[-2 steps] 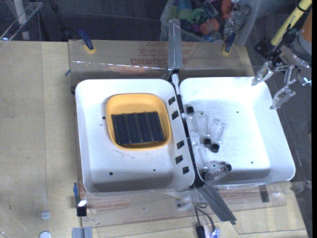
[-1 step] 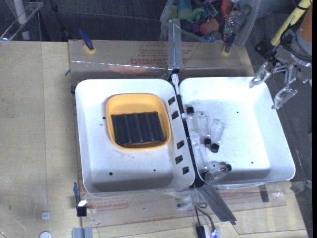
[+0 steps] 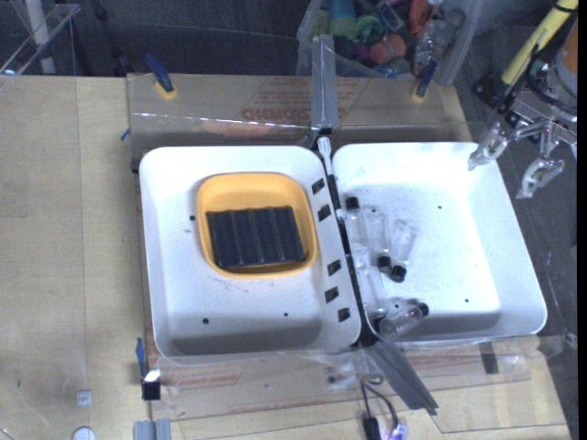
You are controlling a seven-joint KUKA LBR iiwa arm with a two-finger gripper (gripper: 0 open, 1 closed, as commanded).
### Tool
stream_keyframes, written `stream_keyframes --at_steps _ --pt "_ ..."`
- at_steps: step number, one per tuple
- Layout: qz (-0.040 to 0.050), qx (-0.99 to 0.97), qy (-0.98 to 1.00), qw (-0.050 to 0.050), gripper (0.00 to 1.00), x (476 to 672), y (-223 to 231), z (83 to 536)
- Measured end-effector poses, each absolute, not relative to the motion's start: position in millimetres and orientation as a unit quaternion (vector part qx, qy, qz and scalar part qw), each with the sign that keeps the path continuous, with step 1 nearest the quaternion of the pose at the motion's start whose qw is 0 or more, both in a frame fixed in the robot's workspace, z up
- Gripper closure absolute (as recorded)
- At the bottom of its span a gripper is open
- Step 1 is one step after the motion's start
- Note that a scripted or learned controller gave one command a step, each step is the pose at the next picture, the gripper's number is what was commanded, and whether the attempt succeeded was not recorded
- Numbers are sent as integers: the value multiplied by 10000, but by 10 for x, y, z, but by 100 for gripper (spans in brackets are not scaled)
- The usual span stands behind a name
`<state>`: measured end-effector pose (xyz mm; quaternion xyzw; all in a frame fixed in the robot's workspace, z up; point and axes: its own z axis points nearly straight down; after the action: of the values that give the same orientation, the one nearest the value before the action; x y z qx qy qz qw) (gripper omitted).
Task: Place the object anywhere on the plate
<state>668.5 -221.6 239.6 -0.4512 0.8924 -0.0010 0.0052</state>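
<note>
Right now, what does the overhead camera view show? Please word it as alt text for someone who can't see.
An orange plate with a dark ribbed object on it sits in the left white bin. Clear plastic items lie scattered in the right bin, and the robot's gripper hovers over that bin's far right corner, open.

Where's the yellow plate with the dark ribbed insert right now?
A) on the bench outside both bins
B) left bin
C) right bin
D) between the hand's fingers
B: the yellow plate with the dark ribbed insert lies flat in the left white bin.
</note>
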Motion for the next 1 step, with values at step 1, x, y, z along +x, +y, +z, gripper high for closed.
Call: stream_keyframes --at_steps 1 --pt "9 -6132 7899 32 0 6679 -2212 2250"
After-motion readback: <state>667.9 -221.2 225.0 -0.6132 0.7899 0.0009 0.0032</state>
